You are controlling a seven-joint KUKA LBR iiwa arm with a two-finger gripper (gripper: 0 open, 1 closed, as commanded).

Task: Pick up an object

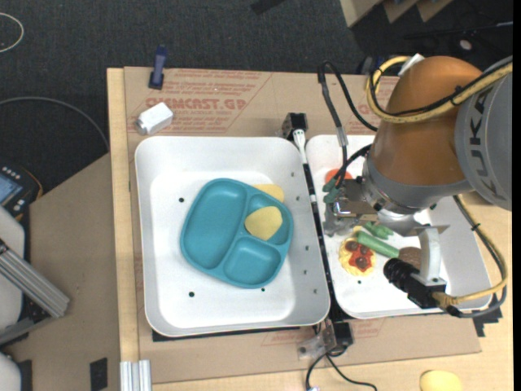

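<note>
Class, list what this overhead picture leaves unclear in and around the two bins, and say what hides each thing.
1. End effector: the arm's orange band covers most of it in the camera view.
2. Right bin: the arm hides much of its floor.
3. Green item and red-and-yellow item: partly covered, too small to identify.
4. Yellow piece behind the blue plate: mostly hidden.
</note>
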